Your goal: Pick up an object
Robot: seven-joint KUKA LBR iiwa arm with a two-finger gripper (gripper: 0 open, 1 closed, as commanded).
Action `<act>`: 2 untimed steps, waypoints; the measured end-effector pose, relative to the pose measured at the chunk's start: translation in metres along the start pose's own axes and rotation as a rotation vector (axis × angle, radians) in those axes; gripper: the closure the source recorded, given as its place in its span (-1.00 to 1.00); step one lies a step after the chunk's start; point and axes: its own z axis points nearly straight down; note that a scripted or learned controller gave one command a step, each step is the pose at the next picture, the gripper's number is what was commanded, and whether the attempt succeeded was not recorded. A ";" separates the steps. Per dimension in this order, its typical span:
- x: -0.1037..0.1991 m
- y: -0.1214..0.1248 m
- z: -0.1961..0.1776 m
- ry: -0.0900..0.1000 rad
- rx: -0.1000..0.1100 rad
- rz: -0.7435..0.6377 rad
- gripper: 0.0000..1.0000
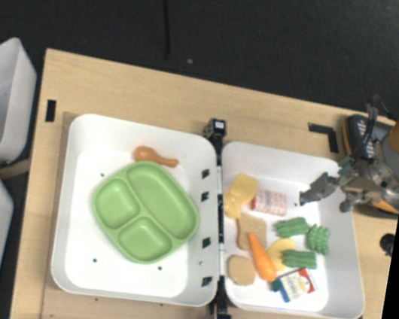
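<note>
The right bin (344, 295) holds several toy foods: a yellow wedge (241, 193), a red-and-white packet (270, 202), a toast slice (251, 229), an orange carrot (262, 258), a round cookie (242, 271), a yellow banana piece (281, 246), three green vegetables (292, 226) (318, 238) (299, 258) and a blue-and-red box (294, 284). My gripper (330, 196) hangs over the bin's upper right part, above and to the right of the packet. It is open, with nothing between its fingers.
In the left bin (69, 247) lie a green divided plate (146, 212) and an orange drumstick (155, 158) near the back wall. Black clips (217, 128) join the bins at the centre ridge. The wooden bench (157, 94) surrounds both bins.
</note>
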 end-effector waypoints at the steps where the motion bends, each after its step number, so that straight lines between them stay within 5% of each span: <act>1: -0.035 -0.031 0.112 0.003 0.010 0.004 -1.00; 2: -0.040 0.063 0.162 -0.002 -0.007 0.000 -1.00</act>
